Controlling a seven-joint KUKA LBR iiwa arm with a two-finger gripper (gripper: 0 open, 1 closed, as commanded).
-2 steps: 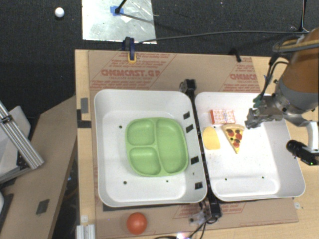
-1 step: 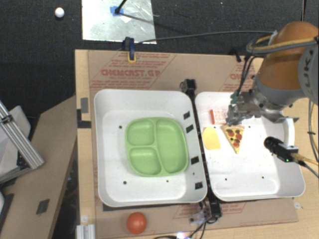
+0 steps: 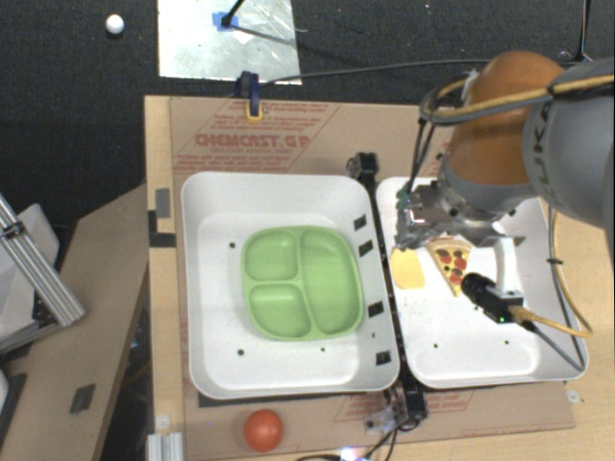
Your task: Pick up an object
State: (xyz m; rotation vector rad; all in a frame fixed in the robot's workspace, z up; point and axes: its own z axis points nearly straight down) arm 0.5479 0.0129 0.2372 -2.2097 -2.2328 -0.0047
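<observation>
Grey arm w/ orange band comes in from upper right of frame & bends down over the right shallow white bin. The gripper sits low in that bin's upper-left part, close to the wall shared w/ the other bin. Can't tell how far open the gripper is, or whether it has hold of anything; the wrist body covers it from above.

Just below the gripper in frame: pale yellow flat block, lying on the bin floor near the left wall. Right of it, a small triangular toy pizza slice w/ red dots, tip pointing lower right, top edge tucked under the wrist. Block & slice are near each other; can't tell if touching.

The left shallow white bin holds a light green plastic plate w/ three compartments, approx. centre, flat.

Both bins rest on a brown cardboard sheet w/ red print. An orange-red ball sits at the bottom of frame, below the left bin. A blue clamp is at the cardboard's top edge. Upper left: crinkled silver sheet on black surface, small white ball left of it.
</observation>
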